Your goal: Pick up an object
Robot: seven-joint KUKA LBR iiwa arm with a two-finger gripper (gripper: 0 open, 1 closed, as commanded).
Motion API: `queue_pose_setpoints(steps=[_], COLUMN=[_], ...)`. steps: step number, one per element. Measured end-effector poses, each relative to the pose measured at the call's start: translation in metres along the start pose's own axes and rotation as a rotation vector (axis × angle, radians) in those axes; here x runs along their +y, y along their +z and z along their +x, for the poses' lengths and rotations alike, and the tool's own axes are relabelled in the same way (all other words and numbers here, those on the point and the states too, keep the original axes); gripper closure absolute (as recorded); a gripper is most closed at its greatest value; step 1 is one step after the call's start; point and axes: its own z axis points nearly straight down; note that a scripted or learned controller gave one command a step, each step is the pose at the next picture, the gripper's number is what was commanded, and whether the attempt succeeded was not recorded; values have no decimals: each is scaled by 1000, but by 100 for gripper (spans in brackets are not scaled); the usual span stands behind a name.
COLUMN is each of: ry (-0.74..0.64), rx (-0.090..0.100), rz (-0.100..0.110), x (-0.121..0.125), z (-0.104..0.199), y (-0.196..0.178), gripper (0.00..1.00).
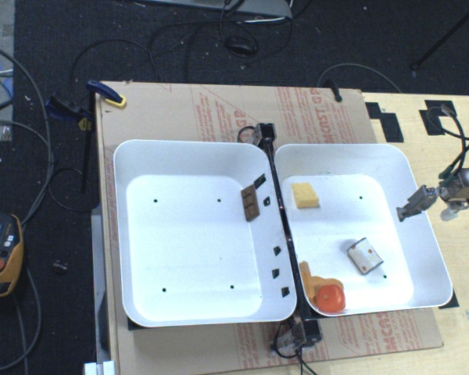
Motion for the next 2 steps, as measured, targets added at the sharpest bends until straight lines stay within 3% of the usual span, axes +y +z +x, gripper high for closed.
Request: queue_pose_setpoints(steps=[1,2], ry=[-3,-1], rx=[0,0], rz=[-2,0], x=[-21,6], z=[40,35], y=[-26,-21], gripper=[0,0])
